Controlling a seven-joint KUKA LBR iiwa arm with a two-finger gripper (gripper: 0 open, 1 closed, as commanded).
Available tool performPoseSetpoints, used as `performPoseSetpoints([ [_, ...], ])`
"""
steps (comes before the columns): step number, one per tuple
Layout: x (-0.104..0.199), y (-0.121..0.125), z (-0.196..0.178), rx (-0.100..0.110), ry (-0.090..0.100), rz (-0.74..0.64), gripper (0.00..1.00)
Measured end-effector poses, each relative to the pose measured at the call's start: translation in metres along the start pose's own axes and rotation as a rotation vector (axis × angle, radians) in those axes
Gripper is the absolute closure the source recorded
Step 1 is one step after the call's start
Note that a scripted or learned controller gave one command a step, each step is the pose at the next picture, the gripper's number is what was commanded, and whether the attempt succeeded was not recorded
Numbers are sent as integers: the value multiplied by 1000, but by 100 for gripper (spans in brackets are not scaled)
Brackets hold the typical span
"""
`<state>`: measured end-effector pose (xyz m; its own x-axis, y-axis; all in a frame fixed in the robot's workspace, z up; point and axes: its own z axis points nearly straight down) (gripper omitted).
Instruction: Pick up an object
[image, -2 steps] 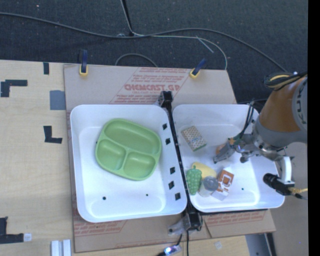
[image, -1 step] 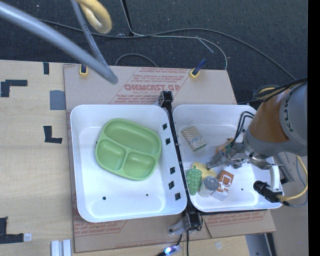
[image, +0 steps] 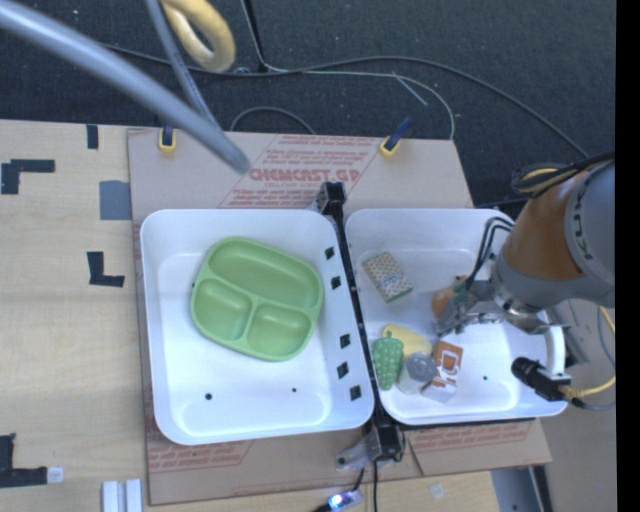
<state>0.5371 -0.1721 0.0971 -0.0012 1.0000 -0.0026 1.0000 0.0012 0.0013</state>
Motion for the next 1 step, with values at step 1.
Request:
performPoseSetpoints([
  [1,-2,11,-50,-1,2,0,100],
])
